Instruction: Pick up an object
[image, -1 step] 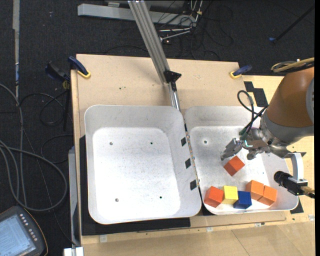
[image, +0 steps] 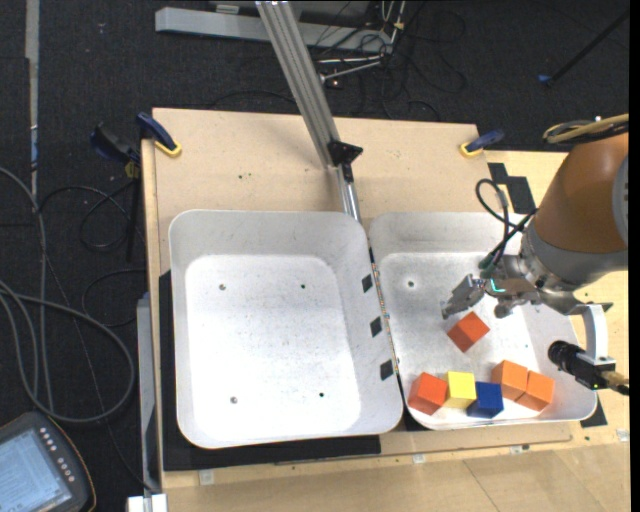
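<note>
Two shallow white bins are seen side by side on the bench; the left bin (image: 200, 300) lies bare of blocks, while the right bin (image: 420, 262) carries all of them. The arm (image: 590, 210) is reached in from the right, and its gripper (image: 470, 303) is held low over the middle of the right bin. Directly at the gripper's tip an orange-red cube (image: 468, 331) is seen, tilted on a corner rather than lying flat — a pose that suggests it is lifted or being tipped, though contact between the fingers and the cube cannot be confirmed. Whether the fingers are spread or pressed together cannot be told from this slanted view.

Along the near wall of the right bin a row of blocks is gathered: an orange block (image: 429, 391), a yellow block (image: 461, 386), a blue block (image: 487, 399), and two more orange blocks (image: 525, 383) touching one another at the right end.

The step in hand is judged to be the grasp itself, or the first moment of the lift. For the next move a firm closure on two opposite faces of the tilted cube is called for, followed by a straight, slow rise — a skewed grip on a corner is likely to be lost.
</note>
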